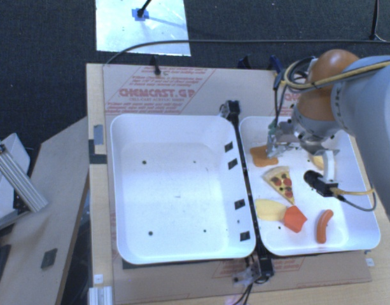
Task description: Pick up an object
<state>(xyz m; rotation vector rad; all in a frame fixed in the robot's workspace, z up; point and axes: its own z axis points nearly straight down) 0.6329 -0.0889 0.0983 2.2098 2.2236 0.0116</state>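
I'm looking down at the grey robot arm leaning in from the right, its orange-banded wrist hanging over the far half of the right-hand shallow white plastic bin. The jaws are pointing down into that bin's far left corner, sitting right over the right edge of a flat orange slab-shaped piece. I cannot tell whether the jaws are spread or clenched, nor whether they are touching the slab. The slab itself is lying flat on the bin floor, close to the wall that divides the two bins. Just nearer to me, a pale yellow toy pizza slice with red dots is lying flat, its tip pointing toward the near side. Nearer again, a pale yellow rounded piece is sitting against a red-orange block, and an orange sausage-shaped piece is lying just to the right of the block, apart from it. A small pale yellow bit is peeking out below the wrist, partly hidden, so I'm not naming its shape. The left-hand shallow white plastic bin is sitting alongside, the two meeting along a seam dotted with black clips. Both bins are resting on the brown worktop with red lettering.
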